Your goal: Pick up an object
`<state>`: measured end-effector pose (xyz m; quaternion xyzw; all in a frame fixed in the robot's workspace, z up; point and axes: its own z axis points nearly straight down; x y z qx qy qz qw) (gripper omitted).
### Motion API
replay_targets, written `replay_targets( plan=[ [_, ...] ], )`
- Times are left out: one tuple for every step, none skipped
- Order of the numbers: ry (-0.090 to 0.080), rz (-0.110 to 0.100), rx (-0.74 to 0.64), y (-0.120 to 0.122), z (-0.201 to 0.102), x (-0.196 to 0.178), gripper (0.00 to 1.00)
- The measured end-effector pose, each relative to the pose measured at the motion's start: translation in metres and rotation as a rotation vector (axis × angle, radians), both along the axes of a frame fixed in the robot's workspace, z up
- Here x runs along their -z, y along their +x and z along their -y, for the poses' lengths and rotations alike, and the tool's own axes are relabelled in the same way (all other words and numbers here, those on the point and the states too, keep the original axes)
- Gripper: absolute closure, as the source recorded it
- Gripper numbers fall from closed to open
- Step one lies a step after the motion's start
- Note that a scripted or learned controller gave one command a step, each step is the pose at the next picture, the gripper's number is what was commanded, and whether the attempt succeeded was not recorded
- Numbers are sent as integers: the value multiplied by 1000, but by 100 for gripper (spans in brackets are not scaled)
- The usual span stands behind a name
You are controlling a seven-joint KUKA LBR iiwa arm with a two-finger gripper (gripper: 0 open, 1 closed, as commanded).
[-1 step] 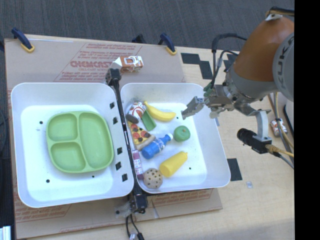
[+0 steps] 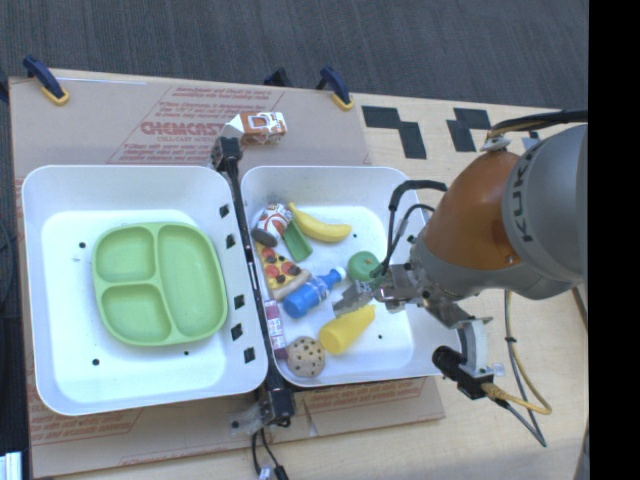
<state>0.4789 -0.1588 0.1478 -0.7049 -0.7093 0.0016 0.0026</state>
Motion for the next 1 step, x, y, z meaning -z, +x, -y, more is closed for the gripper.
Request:
replay_targets(
  plan=[
    [-2,7,0,84,-17,54,0]
  ],
)
